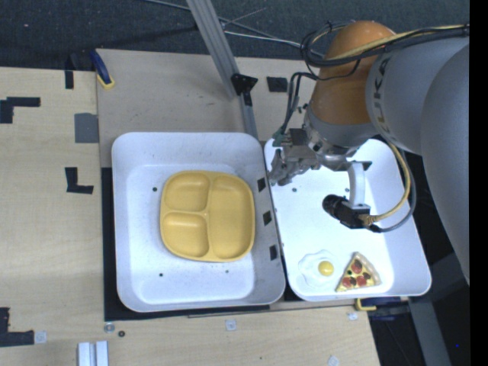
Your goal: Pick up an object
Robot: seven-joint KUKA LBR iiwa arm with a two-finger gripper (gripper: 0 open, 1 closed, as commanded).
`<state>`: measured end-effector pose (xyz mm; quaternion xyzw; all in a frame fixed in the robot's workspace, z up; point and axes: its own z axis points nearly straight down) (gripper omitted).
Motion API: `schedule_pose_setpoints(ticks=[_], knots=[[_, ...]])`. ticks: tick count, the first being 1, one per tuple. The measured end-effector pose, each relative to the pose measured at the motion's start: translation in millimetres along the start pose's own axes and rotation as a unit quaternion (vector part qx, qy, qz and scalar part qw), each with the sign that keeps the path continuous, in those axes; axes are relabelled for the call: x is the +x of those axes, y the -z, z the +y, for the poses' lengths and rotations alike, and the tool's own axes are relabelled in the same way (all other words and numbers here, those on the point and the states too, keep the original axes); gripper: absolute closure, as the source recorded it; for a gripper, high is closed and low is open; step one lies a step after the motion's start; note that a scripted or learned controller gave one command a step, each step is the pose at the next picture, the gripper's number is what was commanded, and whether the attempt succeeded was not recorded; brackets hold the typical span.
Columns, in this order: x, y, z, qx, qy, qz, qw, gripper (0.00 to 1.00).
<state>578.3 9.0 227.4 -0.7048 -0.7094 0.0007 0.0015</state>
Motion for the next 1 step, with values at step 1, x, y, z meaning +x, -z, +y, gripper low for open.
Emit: schedule_pose_setpoints(ticks=[1], knots=[[62.0,-9.1,3.8,0.0,0.001,0.0,1.0,1.0]])
